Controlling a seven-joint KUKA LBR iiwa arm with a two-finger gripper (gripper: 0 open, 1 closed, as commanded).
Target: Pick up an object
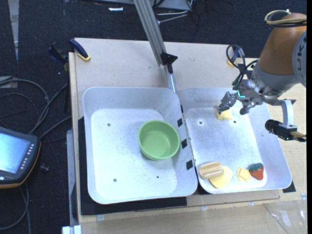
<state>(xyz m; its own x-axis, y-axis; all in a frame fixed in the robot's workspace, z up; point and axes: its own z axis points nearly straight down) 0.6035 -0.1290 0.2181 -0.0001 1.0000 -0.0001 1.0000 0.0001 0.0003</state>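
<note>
On the wooden bench (122,65) sit 2 shallow white plastic bins side by side. The left bin (102,179) holds 1 round light-green plastic bowl (158,139), upright, near the bin's middle and toward its right wall. The right bin (219,135) holds several small toy food pieces. A small pale-yellow chunk (224,114) lies near the far end of that bin's floor. Along the near rim sit a tan hot-dog-shaped piece (210,169), a yellow rounded wedge (221,178) touching it, a small yellow piece (243,174) just beside, and a red strawberry-shaped piece with a green top (257,171) next to that. The grey arm with its orange upper segment (282,38) reaches in from the right, and its two-finger gripper (234,103) hangs over the far part of the right bin. Its fingers are spread apart with nothing between them; the left fingertip (225,103) sits right above the pale-yellow chunk, while the other finger stands off to the right of it. The chunk rests on the bin floor, not lifted. A grey metal pole (151,28) slants down from the top toward the seam between the 2 bins. A handheld control tablet with a lit screen (14,155) lies off the bench at the left, on the dark floor.
</note>
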